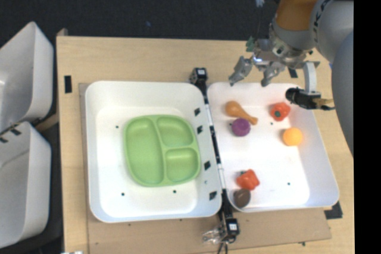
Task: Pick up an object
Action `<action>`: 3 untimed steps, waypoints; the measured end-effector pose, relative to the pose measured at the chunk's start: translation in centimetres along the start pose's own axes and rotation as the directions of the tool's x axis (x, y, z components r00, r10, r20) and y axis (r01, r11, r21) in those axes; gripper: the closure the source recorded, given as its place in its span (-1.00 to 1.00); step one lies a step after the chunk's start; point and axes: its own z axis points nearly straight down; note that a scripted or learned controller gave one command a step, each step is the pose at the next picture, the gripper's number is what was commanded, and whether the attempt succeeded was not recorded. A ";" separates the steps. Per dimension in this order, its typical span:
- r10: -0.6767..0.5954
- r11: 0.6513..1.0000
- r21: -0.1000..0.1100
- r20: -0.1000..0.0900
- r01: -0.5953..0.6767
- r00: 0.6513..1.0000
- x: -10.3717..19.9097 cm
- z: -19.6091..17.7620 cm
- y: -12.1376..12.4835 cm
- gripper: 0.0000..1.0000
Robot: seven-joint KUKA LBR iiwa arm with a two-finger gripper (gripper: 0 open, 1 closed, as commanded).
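The right bin (309, 181) holds several small items: an orange drumstick-shaped piece (239, 110), a purple round piece (240, 127), a red tomato-like piece (280, 110), an orange ball (292, 137), a red pepper-like piece (248, 179) and a brown piece (241, 198) in the near left corner. My gripper (255, 73) hangs above the bin's far edge, behind the drumstick piece. Its two fingers are spread apart with nothing between them.
The left bin (107, 104) holds a green divided plate (161, 149). A row of black clips runs along the seam between the bins (209, 146). White containers (24, 74) stand off the bench at the left.
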 end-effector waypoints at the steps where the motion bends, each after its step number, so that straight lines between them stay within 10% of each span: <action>1: -0.001 1.000 -0.014 0.000 0.001 1.000 0.0 -0.9 0.2 -1.00; 3: 0.001 1.000 -0.011 0.003 -0.001 1.000 -1.7 10.6 0.1 -1.00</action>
